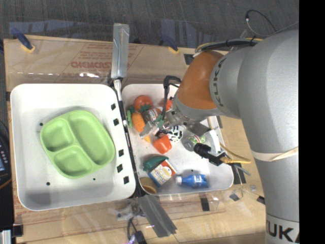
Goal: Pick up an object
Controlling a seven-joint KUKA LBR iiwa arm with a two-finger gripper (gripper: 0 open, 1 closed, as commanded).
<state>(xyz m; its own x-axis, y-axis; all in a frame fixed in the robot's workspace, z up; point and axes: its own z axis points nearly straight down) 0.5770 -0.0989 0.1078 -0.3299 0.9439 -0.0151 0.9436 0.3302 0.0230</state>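
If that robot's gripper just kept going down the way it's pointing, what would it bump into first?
Probably the black-and-white patterned toy in the right bin, or the orange piece beside it. The gripper hangs over that pile, but height is hard to judge from above.

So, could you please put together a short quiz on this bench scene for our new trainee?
1. True or false: the green divided plate lies in the left bin.
2. Multiple choice: the blue bottle lies (A) on the green divided plate, (B) near the front edge of the right bin, (C) on the bench outside both bins.
3. Fill in: the band above the arm's wrist is coloured ____.

Key
1. True.
2. B; it lies beside a small jar with a yellow label.
3. Orange.
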